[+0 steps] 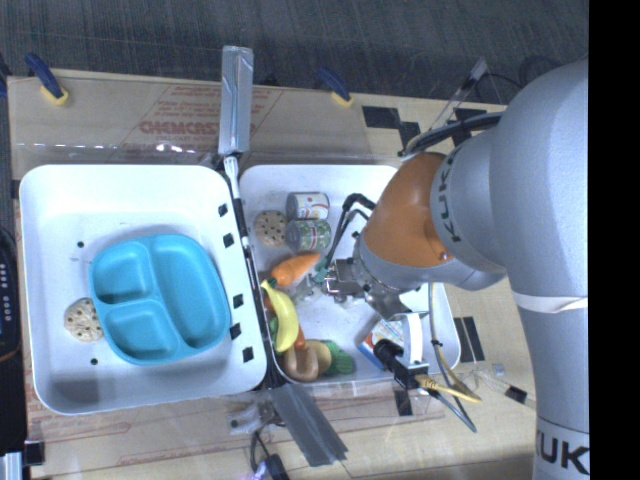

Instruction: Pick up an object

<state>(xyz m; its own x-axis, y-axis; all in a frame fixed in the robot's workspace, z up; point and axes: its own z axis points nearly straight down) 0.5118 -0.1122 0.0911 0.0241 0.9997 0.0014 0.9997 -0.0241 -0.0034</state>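
1. Reaching in from the right, the arm (470, 218) hangs low over the right bin (440, 340), its gripper (335, 283) just beside the carrot (296, 268).
2. Whether the gripper is spread or closed cannot be told; nothing shows in its grasp.
3. Around the carrot lie a banana (284, 316) just below, two cans (308, 220) above, and a cookie (268, 227) to the upper left.
4. Left of the carrot, in the left bin (50, 208), rest a blue tray (160, 296) and a second cookie (83, 319).
5. By my judgement nothing is picked yet; closing and lifting remain.
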